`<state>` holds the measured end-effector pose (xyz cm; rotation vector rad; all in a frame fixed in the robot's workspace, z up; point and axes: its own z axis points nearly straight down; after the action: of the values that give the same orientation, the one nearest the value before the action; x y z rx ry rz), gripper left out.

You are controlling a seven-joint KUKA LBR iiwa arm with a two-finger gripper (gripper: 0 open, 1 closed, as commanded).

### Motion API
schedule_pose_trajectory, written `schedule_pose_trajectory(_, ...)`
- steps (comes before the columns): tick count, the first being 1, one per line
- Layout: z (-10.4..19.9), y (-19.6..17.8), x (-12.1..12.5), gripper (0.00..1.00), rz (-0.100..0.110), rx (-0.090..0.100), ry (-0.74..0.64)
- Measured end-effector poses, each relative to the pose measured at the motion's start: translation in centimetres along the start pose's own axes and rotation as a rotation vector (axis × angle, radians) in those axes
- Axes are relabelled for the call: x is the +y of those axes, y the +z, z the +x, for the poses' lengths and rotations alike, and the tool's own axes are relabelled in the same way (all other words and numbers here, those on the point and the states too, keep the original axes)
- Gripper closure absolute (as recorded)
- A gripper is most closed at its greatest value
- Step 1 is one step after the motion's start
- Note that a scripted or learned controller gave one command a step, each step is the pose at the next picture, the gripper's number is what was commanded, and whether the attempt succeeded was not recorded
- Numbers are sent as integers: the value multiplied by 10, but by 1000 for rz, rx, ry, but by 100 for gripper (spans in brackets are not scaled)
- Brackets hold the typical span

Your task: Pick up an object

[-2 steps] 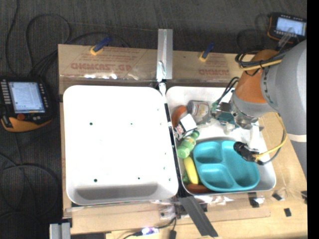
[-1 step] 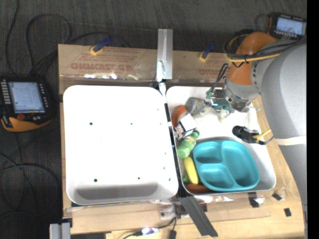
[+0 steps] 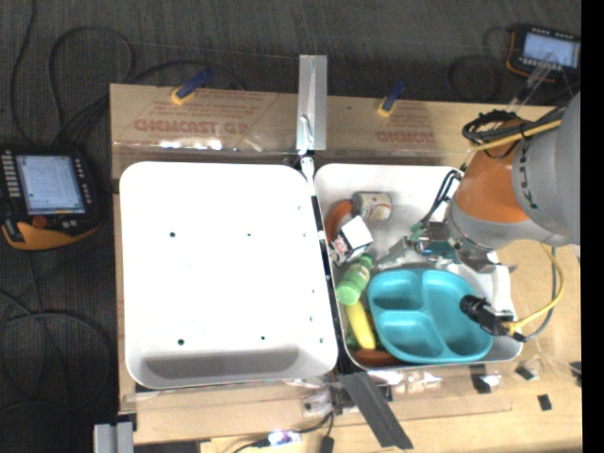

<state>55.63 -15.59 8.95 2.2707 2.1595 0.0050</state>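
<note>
Over the right bin (image 3: 330, 192), the gripper (image 3: 427, 243) hangs near a teal tray (image 3: 425, 314); I judge it must descend onto something to grasp.

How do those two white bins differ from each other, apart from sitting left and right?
The right bin holds a clutter of things: a teal divided tray, a green bottle and a yellow object, while the left bin shows a bare white floor with a few dark specks. The arm's gripper reaches into the right bin, not the left. Both are shallow, white and round-cornered, touching along the middle.
</note>
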Motion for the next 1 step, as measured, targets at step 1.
schedule_pose_trajectory(1,33,-2,-67,0,-14,-2,-114)
